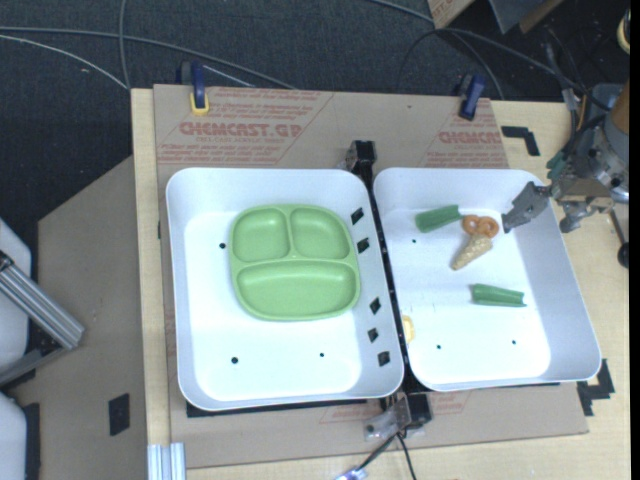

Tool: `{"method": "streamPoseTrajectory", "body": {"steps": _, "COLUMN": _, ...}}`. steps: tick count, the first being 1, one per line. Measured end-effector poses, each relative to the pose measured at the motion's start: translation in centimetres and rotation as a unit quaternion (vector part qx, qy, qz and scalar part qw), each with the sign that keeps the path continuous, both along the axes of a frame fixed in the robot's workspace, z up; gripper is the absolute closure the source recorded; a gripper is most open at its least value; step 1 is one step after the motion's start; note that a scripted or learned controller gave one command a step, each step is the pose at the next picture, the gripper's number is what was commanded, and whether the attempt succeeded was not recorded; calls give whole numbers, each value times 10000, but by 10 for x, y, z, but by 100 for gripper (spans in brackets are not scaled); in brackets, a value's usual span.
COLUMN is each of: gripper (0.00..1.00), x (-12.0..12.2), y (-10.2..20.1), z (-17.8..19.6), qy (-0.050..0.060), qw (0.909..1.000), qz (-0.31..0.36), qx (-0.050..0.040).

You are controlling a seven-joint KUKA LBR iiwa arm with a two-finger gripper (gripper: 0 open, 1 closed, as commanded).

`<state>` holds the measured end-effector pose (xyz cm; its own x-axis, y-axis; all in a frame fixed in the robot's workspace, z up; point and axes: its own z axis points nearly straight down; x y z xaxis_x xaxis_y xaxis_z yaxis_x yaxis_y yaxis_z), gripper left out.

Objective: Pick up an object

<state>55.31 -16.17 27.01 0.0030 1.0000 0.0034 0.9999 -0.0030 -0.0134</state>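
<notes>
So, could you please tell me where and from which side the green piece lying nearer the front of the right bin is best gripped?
Probably across the middle of the green piece, coming straight down. It lies flat, long and narrow, roughly left to right, apart from the other items and the right bin walls, so fingers closing across its short width have room.

Even, fairly bright overhead light falls on the worktop (90,238). The two white bins (200,298) are near overexposed, washed to flat white beside the green divided plate (294,262), which casts barely any shadow. Beyond the worktop's far edge the dark floor (80,8) stays dim. The whole picture is soft and slightly grainy, and the arm (600,158) at the right looks blurred.
</notes>
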Motion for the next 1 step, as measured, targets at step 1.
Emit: {"method": "streamPoseTrajectory", "body": {"steps": 1, "gripper": 0, "x": 2, "y": 0, "z": 7, "qy": -62, "qw": 10000, "qz": 16, "qx": -13}}
